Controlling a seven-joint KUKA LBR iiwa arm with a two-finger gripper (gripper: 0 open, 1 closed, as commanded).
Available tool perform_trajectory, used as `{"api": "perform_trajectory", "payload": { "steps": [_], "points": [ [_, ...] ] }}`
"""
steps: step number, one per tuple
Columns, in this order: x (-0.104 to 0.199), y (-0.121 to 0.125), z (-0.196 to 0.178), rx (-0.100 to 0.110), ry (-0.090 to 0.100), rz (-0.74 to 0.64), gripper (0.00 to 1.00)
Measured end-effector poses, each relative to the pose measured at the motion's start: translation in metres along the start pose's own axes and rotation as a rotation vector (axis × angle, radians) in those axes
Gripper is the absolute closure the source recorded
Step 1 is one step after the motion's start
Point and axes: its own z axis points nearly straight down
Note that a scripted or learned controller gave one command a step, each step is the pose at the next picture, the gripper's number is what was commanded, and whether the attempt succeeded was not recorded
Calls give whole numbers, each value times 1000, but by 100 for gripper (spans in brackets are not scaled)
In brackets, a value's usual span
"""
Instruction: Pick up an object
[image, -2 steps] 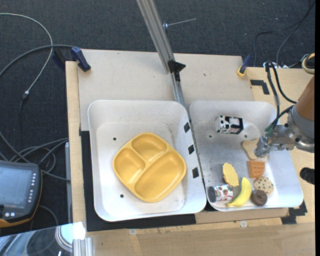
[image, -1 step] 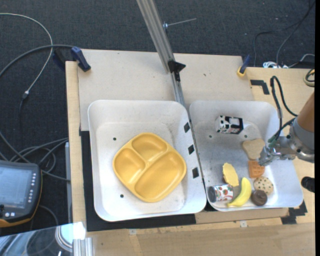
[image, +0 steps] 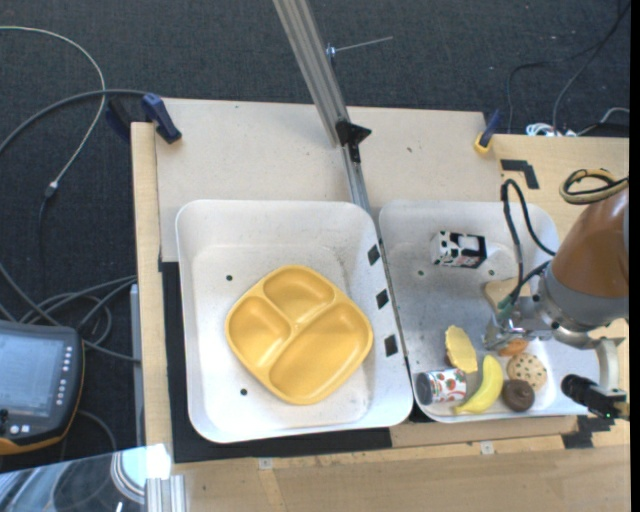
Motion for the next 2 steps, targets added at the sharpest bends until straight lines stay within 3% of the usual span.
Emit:
{"api": "perform_trajectory", "payload": {
  "steps": [1,2],
  "points": [
    [45,40,-61,-16,-5,-6,100],
    [52,28,-138,-16,-6,-1,100]
  ]
}}
